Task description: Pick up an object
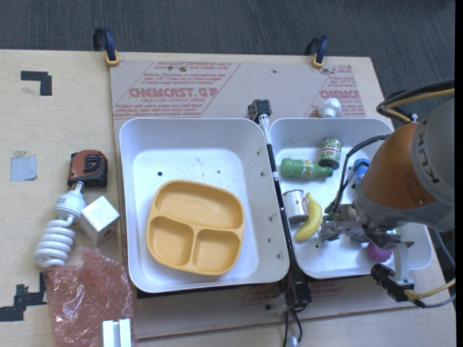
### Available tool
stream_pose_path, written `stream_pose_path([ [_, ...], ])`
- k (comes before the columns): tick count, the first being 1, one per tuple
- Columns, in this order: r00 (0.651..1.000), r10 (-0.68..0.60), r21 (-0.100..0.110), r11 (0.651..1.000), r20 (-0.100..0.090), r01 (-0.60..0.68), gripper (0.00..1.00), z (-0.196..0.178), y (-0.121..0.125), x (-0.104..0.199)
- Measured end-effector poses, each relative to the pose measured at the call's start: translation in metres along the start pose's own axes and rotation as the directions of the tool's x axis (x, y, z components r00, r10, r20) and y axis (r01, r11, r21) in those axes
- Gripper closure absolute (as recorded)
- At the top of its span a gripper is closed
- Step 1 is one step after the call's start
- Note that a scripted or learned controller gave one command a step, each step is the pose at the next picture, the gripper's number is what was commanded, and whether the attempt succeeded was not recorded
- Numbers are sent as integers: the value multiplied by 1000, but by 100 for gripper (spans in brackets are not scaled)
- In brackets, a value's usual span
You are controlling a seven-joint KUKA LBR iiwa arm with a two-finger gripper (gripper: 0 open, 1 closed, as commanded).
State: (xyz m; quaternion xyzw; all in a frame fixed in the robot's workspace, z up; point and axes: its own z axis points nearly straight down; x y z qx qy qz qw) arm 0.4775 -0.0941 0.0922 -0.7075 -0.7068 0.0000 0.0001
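My gripper point(334, 228) hangs low in the right bin point(347, 267), just right of a yellow banana point(312, 218), under the arm's orange wrist band. A silver can point(294, 204) leans against the banana's left side. Farther back lie a green bottle point(304, 168) on its side and a small green-labelled can point(330, 152). A blue object point(359, 169) peeks out by the arm. A magenta object point(377, 251) shows partly beneath the wrist. The arm hides the bin's right part.
The left bin point(137, 194) holds a yellow divided plate point(195, 227). Left of the bins, on the bench, lie a tape measure point(88, 168), a spiral bulb point(59, 230), a white cube point(100, 214) and a pink plastic bag point(85, 295). A white cap point(330, 108) sits behind the right bin.
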Motion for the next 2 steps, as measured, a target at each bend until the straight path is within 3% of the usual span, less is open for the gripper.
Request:
stream_pose_path([
  [2,1000,-2,0,1000,0,2,0,0,0,2],
])
